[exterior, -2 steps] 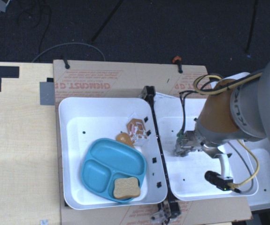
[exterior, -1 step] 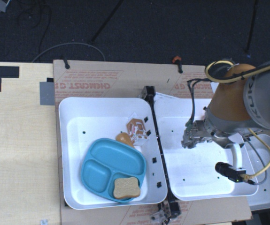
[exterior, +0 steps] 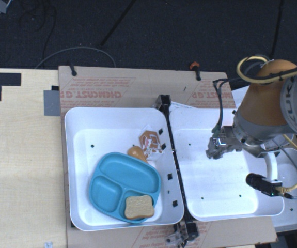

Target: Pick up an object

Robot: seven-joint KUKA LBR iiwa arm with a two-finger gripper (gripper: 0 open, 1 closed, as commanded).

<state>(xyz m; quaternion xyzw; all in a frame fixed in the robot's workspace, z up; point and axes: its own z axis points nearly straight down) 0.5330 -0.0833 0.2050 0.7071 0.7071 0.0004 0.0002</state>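
Two shallow white bins sit side by side on a cardboard-covered bench. In the left bin [exterior: 78,138], a blue divided plate [exterior: 123,185] lies tilted toward the near right corner, with a tan slice of toast [exterior: 139,206] resting in its near right compartment. Just beyond the plate's far edge sits a small orange-brown object [exterior: 136,152], touching or nearly touching a clear wrapped packet with a brown pattern [exterior: 151,142] near the bin's right wall. A black divider clip [exterior: 171,164] runs between the bins. Over the right bin [exterior: 210,200], the grey arm with its orange band [exterior: 267,99] reaches in from the right edge, its gripper [exterior: 216,150] hanging above the bin floor toward the far right; whether it is spread or closed cannot be told.
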